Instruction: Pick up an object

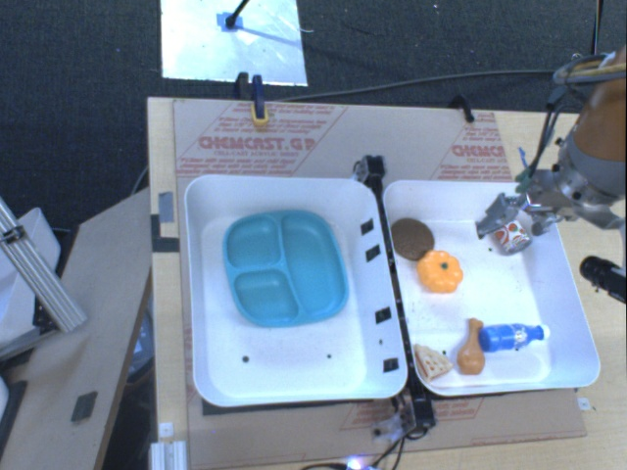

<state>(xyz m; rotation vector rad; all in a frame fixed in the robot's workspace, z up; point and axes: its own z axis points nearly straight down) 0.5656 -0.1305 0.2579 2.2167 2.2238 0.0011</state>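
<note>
Looking down, we see the gripper (509,225) low over the right bin's (568,292) far side, pinching a small red-and-white object (511,237) between its fingers. Nearer in that bin lie a brown disc (412,238), an orange pumpkin (440,271), a blue bottle (509,337), a tan gourd (471,349) and a sandwich wedge (431,361). A blue divided tray (285,267) sits in the left bin (211,360).
</note>
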